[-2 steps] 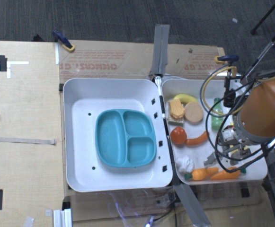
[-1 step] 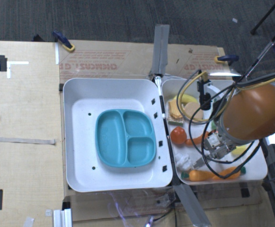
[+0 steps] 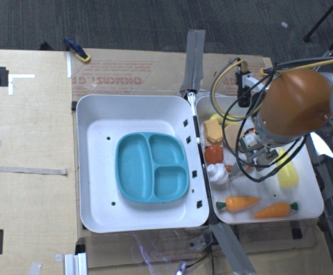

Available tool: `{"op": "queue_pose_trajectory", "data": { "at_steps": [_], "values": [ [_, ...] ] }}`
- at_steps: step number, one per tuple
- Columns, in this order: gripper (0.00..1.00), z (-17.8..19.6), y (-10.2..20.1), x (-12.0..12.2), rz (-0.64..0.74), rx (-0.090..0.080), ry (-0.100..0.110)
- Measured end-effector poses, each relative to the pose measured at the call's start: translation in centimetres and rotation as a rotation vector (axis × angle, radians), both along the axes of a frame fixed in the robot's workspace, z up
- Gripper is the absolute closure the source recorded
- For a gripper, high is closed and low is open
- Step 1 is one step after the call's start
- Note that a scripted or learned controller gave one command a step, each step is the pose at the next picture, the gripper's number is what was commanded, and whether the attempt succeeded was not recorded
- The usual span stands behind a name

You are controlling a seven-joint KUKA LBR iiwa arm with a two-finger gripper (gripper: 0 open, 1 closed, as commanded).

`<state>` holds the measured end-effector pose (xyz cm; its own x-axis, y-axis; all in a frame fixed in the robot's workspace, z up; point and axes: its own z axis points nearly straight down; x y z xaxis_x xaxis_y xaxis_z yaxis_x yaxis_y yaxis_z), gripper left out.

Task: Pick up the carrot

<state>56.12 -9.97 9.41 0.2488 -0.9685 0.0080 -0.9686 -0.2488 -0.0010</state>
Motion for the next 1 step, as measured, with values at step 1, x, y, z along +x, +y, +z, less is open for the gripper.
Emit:
{"op": "queue_pose_trajectory", "data": {
  "at_steps": [1],
  "values": [
    [0.0, 1.93, -0.12, -8.09, -0.116, 0.009, -0.006]
  ]
}}
